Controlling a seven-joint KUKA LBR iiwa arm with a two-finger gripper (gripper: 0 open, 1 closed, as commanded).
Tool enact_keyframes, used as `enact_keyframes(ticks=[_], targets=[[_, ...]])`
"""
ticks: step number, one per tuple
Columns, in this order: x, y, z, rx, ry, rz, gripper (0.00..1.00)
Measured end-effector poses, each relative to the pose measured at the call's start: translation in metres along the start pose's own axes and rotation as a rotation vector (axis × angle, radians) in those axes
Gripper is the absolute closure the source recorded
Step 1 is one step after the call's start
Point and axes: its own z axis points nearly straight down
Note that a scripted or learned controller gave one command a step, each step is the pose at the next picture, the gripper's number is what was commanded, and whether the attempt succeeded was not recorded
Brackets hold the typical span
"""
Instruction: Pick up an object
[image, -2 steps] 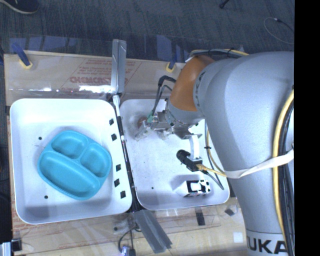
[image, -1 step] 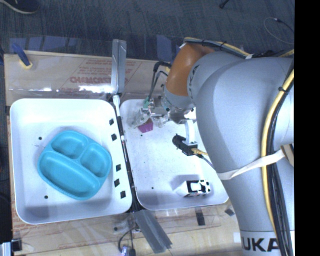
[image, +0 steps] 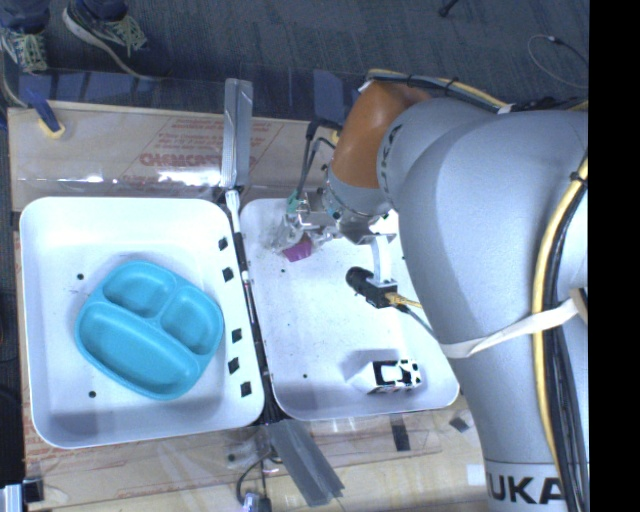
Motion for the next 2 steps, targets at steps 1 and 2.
enact_keyframes(ticks=[1,2], targets=[[0.073,-0.036,-0.153,-0.004,0.0,0.011,1.0],[0.153,-0.143,-0.087,0.002,-0.001,0.011,1.0]])
